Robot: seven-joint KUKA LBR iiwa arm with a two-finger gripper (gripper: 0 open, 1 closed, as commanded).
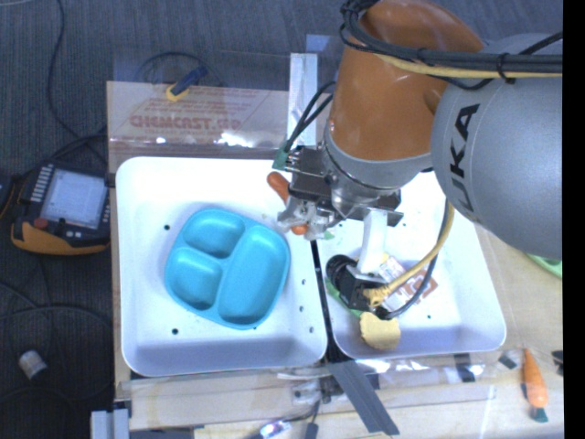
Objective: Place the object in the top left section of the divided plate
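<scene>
— Where is the gripper (306, 219), and does it hold anything?

— It hangs just right of the frame's centre, over the wall where the two bins meet. I cannot tell whether it is open or closed, because the arm (393, 80) covers it from above. An orange object (277, 183) pokes out at its upper-left edge, and a speck of the same orange shows just beneath. I take that for the task's thing. It is possibly in the grasp, but the contact is hidden, so I wouldn't swear to it.

— And the target?

— The blue divided plate (227, 265) lies in the left bin (146, 337), left of centre and a little low in the frame, turned at a slant. Its top left section (218, 231) is the small well at the plate's upper left. A second small well sits below it, and the large well takes the right side.

— How should the step be done well?

— Travel leftward in the frame, high enough to clear the plate's right rim, and stop centred over that upper small well. The well looks narrow, so I'd bring the object down close before letting go. Dropped from a height, it could tip over the ridge into a neighbouring well.

— Is anything in the way?

— I'd say not. A yellow lump (379, 332) and a packet (411, 283) lie in the right bin (466, 300), toward the lower right, well apart from that route.
</scene>
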